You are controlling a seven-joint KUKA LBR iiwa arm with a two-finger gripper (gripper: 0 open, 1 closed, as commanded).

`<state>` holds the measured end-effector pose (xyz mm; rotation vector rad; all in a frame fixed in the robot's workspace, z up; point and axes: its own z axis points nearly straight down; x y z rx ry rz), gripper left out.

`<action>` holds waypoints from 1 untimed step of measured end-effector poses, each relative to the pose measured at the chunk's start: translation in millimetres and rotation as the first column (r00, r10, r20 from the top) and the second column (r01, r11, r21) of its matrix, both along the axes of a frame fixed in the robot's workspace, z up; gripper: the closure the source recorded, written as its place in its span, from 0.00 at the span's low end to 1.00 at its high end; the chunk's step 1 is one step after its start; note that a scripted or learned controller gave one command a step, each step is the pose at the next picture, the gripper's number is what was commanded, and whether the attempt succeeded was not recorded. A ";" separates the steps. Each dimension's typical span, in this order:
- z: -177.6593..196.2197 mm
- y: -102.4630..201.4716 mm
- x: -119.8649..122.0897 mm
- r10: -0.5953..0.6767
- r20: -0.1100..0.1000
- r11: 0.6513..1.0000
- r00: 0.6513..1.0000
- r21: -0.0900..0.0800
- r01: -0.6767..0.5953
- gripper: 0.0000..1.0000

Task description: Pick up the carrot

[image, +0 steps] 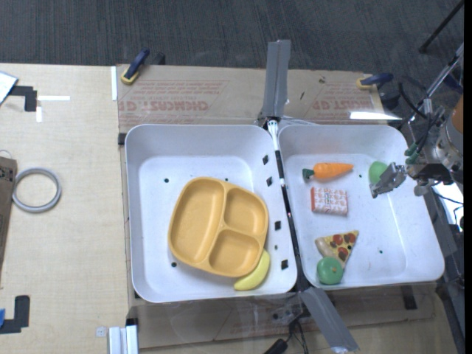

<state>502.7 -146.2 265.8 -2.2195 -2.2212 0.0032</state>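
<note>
Carrot lies on its side in the right bin, upper-left part, green top pointing left toward the divider. Just below it: a small red-and-white packet. Further down: a toy pizza slice and, touching its lower edge, a green apple-like toy. Another green item sits right of the carrot, near the gripper.

Gripper hangs over the right bin's upper-right area, near the right wall, well apart from the carrot. Nothing between its fingers; cannot tell whether they're spread or closed at this resolution. Arm enters from the right edge.

Left bin: yellow three-compartment plate, tilted in plan, with a banana touching its lower-right rim.

Tabletop left of the bins carries a tape roll. Cardboard sheet lies behind both bins, held by blue-yellow clamps.
</note>
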 end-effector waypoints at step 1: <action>-45.8 -32.4 65.3 0.056 0.001 0.998 0.998 -0.001 -0.056 0.00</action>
